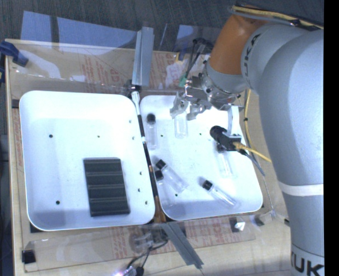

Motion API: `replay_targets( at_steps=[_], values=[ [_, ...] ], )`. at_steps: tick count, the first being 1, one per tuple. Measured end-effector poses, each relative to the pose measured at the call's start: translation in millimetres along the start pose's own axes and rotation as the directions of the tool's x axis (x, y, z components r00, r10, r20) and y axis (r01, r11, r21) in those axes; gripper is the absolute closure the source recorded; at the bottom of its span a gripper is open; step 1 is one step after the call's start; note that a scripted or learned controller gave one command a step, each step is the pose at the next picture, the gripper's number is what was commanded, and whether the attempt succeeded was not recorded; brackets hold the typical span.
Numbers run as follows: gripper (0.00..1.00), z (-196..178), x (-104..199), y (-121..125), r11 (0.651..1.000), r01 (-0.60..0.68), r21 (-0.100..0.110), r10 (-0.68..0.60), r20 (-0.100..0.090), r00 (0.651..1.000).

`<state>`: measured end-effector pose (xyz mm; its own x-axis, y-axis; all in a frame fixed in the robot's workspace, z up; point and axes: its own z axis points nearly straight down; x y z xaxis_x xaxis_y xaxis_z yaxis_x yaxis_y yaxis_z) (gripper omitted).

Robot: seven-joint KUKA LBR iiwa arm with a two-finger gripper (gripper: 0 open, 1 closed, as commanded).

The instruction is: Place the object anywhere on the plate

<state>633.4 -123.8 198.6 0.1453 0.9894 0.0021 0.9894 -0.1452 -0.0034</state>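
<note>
Camera view: tool (183, 109) over far end of right bin (251, 203), fingers slightly parted around clear vial (181, 125), upright. Three more clear vials with black caps (171, 176) lie in this bin. Left bin (42, 105) holds black ribbed plate (105, 186).

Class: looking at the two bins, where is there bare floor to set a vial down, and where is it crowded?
Left bin: bare all round the dark plate. Right bin: crowded with vials, with the gripper over its upper part.
</note>
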Motion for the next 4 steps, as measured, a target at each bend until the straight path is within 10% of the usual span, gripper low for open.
replay_targets(
  at_steps=[1,2,3,4],
  values=[
    [1.0,-33.3,62.4,14.2,0.952,-0.305,-0.001,0.305,0.002,0.952],
    [1.0,-22.5,130.2,3.6,0.959,-0.284,0.003,0.284,0.001,0.959],
    [1.0,-28.2,224.5,-10.6,0.716,-0.698,0.0,0.698,0.001,0.716],
    [1.0,-90.9,250.6,-23.6,0.455,-0.891,-0.003,0.891,-0.002,0.455]
  ],
)
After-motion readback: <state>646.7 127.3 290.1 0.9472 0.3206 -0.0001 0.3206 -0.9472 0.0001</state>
